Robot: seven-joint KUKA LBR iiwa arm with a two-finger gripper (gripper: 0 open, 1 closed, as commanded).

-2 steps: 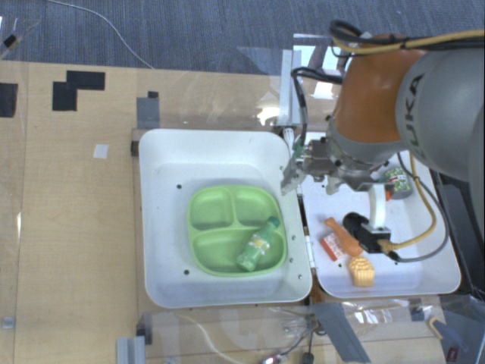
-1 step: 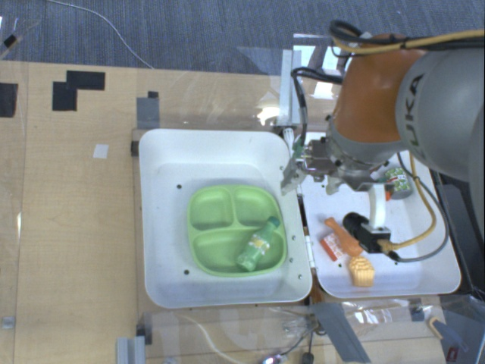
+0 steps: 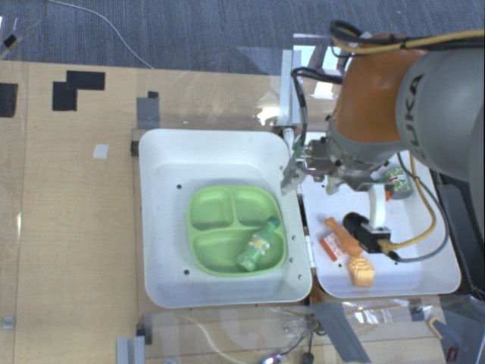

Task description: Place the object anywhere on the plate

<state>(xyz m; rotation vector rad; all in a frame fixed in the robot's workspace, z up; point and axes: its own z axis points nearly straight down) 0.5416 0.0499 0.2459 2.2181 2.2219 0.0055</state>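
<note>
Green bottle point(image 3: 258, 250) lies at the plate's point(image 3: 208, 203) lower right corner; gripper point(image 3: 292, 171), opening indiscernible, hangs over the left bin's point(image 3: 163, 226) right rim.

The letters "UKA" are seen in dark print on the grey housing of the arm point(image 3: 436, 105), running vertically just beside its orange band point(image 3: 371, 97). Print on the green bottle point(image 3: 256, 247) cannot be made out.

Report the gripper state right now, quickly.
Gripper: cannot be told whether it is open or closed from this view.
</note>
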